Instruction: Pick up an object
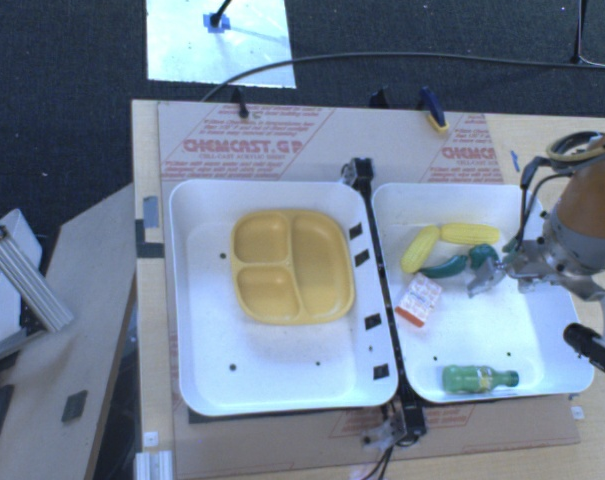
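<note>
Lowest in the right white bin (pixel 542 353) lies a green plastic bottle (pixel 479 377). Left bin (pixel 197 298) bears a yellow divided plate (pixel 290 266). Grey arm's gripper (pixel 485 271) seems to stand open beside a teal pepper-like toy (pixel 450 264), near two yellow corn cobs (pixel 469 234) and an orange-white packet (pixel 418 300).

"Can you see the whole arm (pixel 587 203)?"
"No. The right edge cuts it off."
"And the green thing (pixel 452 264) by the gripper (pixel 479 278)?"
"Part hides under the corn (pixel 469 234). Too blurry to name."
</note>
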You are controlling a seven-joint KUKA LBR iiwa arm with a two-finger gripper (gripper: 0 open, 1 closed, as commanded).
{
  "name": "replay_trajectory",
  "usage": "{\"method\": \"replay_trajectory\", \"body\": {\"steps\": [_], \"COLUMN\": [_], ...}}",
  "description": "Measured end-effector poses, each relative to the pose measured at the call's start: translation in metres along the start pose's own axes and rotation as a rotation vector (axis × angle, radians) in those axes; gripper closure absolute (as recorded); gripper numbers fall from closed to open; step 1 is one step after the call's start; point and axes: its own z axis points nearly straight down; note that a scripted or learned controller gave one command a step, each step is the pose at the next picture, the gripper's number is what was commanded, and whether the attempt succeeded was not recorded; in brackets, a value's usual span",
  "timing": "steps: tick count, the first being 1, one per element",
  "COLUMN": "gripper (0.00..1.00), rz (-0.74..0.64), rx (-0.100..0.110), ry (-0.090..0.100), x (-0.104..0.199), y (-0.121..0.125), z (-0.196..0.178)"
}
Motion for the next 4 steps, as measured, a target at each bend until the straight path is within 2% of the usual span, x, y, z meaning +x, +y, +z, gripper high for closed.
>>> {"method": "replay_trajectory", "body": {"steps": [1,2,4], "gripper": [0.00,1.00,1.00], "rz": [0.000,0.000,-0.004], "rx": [-0.001,-0.006,-0.010], "ry": [0.000,-0.002,-0.003], "x": [-0.001,-0.001,0.001], "y": [-0.003,-0.002,-0.002], "z": [0.042,0.029,-0.099]}}
